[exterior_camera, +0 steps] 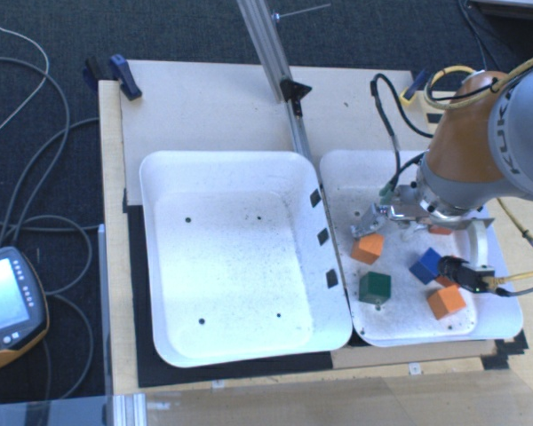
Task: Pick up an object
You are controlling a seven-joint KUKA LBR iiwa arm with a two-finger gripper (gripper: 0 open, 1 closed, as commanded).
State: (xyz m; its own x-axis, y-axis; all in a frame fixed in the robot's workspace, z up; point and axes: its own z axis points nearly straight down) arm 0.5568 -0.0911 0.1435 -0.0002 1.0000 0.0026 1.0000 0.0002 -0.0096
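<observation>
Start at the front of the right bin (400,328): the nearer orange cube (447,301) sits close to the front wall, and the green cube (375,287) lies off to its left in the view, near the side shared with the left bin (231,264); I would leave both alone, since a wall crowds any approach.

A little farther back is the blue cube (425,265), just beside the nearer orange cube; you cannot tell whether they touch; a grab there risks nudging both.

Farther again lies the farther orange cube (368,248), apart from the rest with bare floor round it; that is your likeliest target, because the gripper (370,226) hangs just beyond and above it, very near. From this slant you cannot tell whether the gripper is spread or pressed together; nothing is seen held in it.

To do this well, bring the gripper back over the cube's middle before descending; the cube looks turned against the bin's walls, so square the gripper to a pair of its flat faces, not its corners; come down straight, close only once the cube is straddled, then lift straight up.

Beyond, a small red-orange piece (441,230) is half hidden under the wrist; keep the arm (480,140) from sweeping it.
</observation>
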